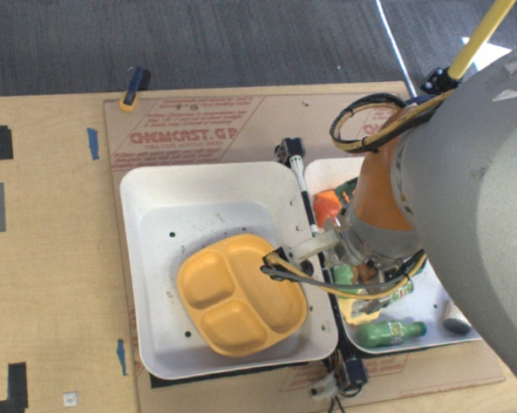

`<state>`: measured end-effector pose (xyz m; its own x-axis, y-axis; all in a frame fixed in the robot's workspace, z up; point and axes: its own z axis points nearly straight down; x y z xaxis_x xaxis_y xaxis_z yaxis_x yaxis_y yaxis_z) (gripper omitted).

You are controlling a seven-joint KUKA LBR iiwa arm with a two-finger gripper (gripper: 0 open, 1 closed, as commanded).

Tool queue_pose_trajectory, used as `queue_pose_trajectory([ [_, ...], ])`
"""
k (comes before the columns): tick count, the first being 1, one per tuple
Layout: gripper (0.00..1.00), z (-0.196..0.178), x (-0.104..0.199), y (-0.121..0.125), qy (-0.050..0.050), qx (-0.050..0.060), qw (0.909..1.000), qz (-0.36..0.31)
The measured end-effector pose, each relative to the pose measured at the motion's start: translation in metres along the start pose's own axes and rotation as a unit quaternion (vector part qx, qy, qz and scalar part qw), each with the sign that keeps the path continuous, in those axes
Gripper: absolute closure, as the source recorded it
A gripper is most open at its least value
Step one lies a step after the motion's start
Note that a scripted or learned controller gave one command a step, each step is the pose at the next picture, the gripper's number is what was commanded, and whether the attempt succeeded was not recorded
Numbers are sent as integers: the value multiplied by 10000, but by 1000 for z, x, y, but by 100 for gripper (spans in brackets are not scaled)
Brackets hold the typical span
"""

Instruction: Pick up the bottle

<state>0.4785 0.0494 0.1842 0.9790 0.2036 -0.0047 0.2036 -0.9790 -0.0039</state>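
Camera view is showing the arm (389, 202) leaning over the right bin (441, 343), blocking its gripper, so its grasp cannot be told; the green bottle (390, 331) is lying free nearby.

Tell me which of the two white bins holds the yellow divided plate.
The left bin, farther from the arm. The yellow plate lies in it, while the right bin holds the green bottle.

We look down from one fixed camera above the worktop (52, 257), tilted at a slant so dark floor (230, 28) fills the top of the frame. Both white bins (148, 252) sit mid-frame at moderate range, while the arm (469, 215) looms large and close at the right.
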Motion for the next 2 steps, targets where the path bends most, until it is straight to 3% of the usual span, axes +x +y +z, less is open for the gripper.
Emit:
queue_pose_trajectory([
  [1, 100, -10, 1, 0, 7, 5, 10000, -11],
  [2, 100, -1, 44, 37, 19, -22, 9934, -1150],
])
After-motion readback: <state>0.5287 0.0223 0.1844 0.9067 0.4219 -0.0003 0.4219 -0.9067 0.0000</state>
